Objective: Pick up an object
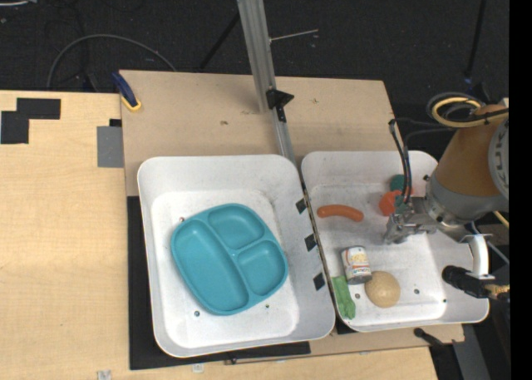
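Observation:
In the right bin [416,313] lie an orange sausage [339,213], a small labelled can [357,263], a tan round lump [382,288] and a green stick-shaped item [343,297] by the bin's left wall. A red-orange object [390,201] and a bit of teal [399,180] sit near the back right. My gripper [401,227] hangs low over the bin's right half, just in front of the red-orange object and right of the sausage. I see nothing held in it.
The left bin [158,195] holds a teal divided plate [229,258]. A metal post [259,37] rises behind the bins. The grey and orange arm [470,170] comes in over the right bin's right edge, with cables behind it.

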`<state>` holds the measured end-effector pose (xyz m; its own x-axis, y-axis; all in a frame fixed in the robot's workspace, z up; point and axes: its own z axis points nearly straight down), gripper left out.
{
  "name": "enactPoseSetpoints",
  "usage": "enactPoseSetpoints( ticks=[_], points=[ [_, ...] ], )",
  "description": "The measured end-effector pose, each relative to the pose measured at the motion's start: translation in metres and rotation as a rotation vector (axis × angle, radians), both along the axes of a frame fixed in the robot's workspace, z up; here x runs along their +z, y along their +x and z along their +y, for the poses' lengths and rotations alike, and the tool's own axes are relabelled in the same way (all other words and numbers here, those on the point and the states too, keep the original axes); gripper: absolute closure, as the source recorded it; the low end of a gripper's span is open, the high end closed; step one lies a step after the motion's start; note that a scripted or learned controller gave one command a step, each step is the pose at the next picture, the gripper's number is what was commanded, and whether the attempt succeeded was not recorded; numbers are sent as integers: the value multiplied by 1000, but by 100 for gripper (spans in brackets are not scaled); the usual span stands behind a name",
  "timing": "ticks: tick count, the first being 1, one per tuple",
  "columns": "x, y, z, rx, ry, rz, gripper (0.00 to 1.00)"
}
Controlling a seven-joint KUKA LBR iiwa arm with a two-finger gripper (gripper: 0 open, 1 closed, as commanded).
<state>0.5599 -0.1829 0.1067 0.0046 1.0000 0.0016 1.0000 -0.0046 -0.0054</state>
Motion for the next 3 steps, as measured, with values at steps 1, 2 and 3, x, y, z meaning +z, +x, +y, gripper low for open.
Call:
enactPoseSetpoints(
  ticks=[1,2,3],
  points=[
    [50,11,-1,6,-2,-8,100],
    [103,12,-1,7,-3,-8,100],
    [115,4,53,11,1,-3,100]
  ],
)
